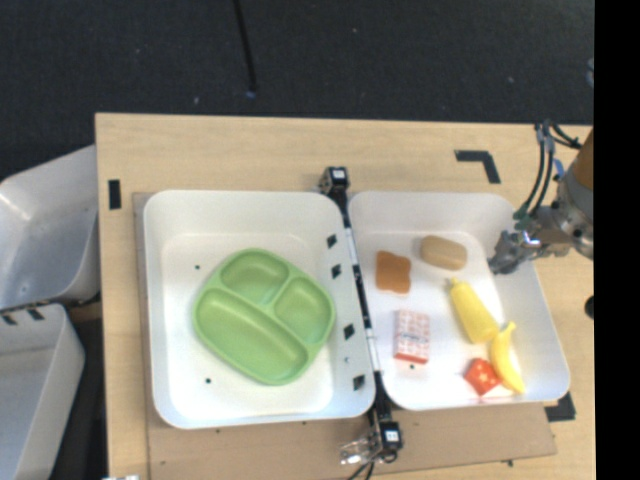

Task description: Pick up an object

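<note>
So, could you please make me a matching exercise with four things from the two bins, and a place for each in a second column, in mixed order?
Things:
1. green divided plate
2. tan bread roll
3. red and white packet
4. banana

Places:
A. right bin, near its front right corner, beside a small red item
B. left bin, in the middle
C. right bin, toward the back, closest to the tool
D. right bin, front part, near the divider between the bins

Pairs: 1-B, 2-C, 3-D, 4-A

I see even, bright overhead light, white bins [250, 208] slightly washed out, faint shadows, soft overall focus.
</note>
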Robot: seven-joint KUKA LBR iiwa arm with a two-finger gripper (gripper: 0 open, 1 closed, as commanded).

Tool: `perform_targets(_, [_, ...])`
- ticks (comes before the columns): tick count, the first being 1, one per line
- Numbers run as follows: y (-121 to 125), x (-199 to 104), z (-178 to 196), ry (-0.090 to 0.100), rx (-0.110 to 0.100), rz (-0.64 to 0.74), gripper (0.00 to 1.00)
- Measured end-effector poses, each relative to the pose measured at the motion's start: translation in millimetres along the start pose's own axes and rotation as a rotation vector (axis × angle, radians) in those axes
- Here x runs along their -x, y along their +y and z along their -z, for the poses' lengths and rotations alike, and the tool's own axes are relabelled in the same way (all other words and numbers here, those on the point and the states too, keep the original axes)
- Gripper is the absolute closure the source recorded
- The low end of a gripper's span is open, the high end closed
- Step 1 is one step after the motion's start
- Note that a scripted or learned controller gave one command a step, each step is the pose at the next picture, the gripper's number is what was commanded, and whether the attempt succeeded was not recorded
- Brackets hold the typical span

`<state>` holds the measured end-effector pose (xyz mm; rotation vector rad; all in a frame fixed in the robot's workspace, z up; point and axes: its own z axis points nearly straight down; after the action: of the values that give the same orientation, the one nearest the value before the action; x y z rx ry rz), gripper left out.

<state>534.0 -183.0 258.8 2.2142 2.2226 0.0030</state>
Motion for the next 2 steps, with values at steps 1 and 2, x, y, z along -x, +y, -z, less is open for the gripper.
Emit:
perform_targets(1, [1.4, -55.6, -8.4, 0.002, -0.004, 0.002, 1.0])
perform_targets(2, [8.4, -99.7, -16.4, 0.002, -0.004, 0.002, 1.0])
